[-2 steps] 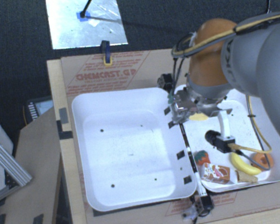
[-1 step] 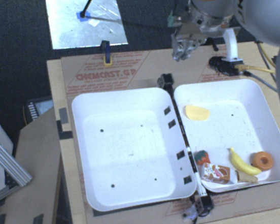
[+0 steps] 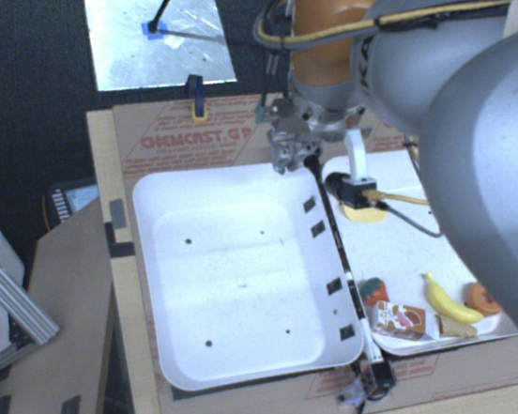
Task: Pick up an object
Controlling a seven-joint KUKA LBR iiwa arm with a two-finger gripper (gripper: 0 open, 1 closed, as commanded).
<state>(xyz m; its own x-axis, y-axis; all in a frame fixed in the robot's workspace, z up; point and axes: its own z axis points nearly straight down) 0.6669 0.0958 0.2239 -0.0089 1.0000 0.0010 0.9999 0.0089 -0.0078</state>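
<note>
On the tabltop stand two shallow white bins: the left bin (image 3: 231, 281) and, touching its side, the right bin (image 3: 405, 239), which the grey arm (image 3: 475, 125) partly covers. From the right the arm reaches over the far end of the right bin, and its hand (image 3: 292, 154) hangs above the wall between the bins; whether it is spread or pressed together I cannot tell. At the near end of the right bin lie the banana (image 3: 444, 300), a small printed packet (image 3: 399, 320), and an orange piece (image 3: 484, 298). I judge the approach step is in hand; next, the hand must travel toward the banana and descend.
</note>
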